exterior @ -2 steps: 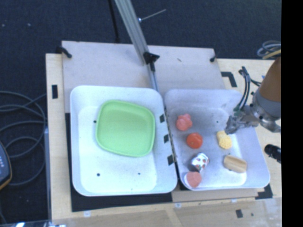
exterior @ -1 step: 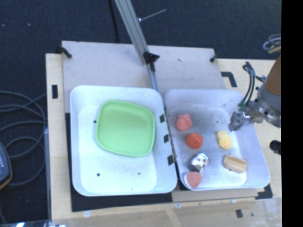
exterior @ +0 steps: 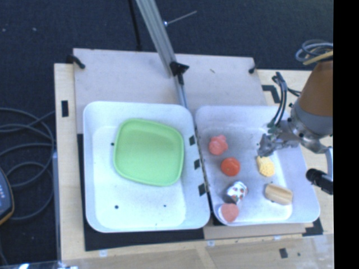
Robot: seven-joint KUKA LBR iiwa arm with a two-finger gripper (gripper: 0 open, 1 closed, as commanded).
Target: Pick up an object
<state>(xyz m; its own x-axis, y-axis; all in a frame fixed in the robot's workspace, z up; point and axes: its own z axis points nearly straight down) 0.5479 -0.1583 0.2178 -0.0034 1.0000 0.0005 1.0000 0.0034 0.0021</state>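
Observation:
The right bin (exterior: 247, 122) holds several small objects: a pink-red lump (exterior: 218, 145), a red ball (exterior: 230, 166), a silver and white piece (exterior: 236, 191), a pink round one (exterior: 229, 212) at the front rim, a yellow piece (exterior: 266, 166) and a tan block (exterior: 278, 194). My gripper (exterior: 267, 146) hangs low over the right bin's right part, just above and behind the yellow piece. No object shows between it and the bin floor.
The left bin (exterior: 101, 206) carries a light green square plate (exterior: 149, 152). A slanted metal pole (exterior: 157, 29) reaches down to the gap between the bins. Cables lie off the bench at the left (exterior: 22, 139).

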